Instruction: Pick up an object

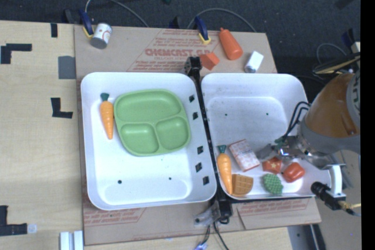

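Single fixed camera above the bench (pixel 41 143), slanted downward, taking in both white bins (pixel 94 126)

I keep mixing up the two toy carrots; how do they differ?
The left-bin carrot lies beside the green plate, apart from other toys; the right-bin carrot touches a waffle. The left one looks slimmer. Both are orange, green tops pointing away.

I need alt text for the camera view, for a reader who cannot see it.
A grey robot arm reaches into the right white bin, its gripper above toy foods. The left bin holds a green divided plate beside a toy carrot.
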Robot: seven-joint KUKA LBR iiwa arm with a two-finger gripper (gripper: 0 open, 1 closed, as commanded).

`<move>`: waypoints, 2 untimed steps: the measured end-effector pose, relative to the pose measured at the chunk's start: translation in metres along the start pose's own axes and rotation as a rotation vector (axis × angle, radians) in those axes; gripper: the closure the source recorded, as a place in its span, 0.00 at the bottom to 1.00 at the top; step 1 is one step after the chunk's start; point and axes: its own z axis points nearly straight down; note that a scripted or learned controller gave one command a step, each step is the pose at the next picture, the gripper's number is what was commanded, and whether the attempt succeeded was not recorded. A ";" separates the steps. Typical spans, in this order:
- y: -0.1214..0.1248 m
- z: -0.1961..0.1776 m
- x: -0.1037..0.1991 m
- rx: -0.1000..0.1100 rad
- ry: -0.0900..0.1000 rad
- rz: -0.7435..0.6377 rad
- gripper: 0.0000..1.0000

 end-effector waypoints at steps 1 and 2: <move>0.000 -0.008 0.002 0.003 0.002 -0.003 1.00; 0.130 -0.005 0.063 0.006 0.005 -0.006 1.00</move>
